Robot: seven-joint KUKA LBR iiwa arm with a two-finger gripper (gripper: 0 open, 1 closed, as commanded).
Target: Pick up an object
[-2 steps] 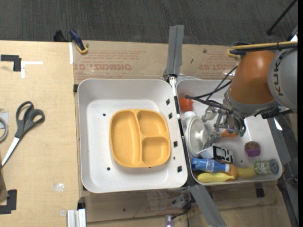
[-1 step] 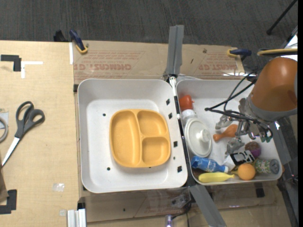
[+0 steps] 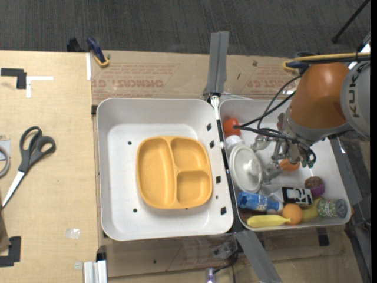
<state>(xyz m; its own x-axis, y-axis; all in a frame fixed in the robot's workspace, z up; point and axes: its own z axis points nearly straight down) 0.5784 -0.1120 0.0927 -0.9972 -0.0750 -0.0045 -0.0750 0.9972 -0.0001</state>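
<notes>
Camera view: gripper (image 3: pixel 287 158), jaw state unclear, hovers over a small orange object (image 3: pixel 289 164), probably light, pinchable across its middle.

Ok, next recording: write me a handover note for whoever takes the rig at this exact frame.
Gripper: down inside the right bin, over the clutter; an orange item sits by its tip, but whether it is grasped cannot be told.
Things: right bin holds a silver bowl, blue wrapped item, banana, orange ball, purple ball and a black-and-white box. Left bin holds a yellow divided plate. Scissors lie on the bench.
Done: arm reached into the bin.
Left: confirm a grasp, lift an object.
</notes>
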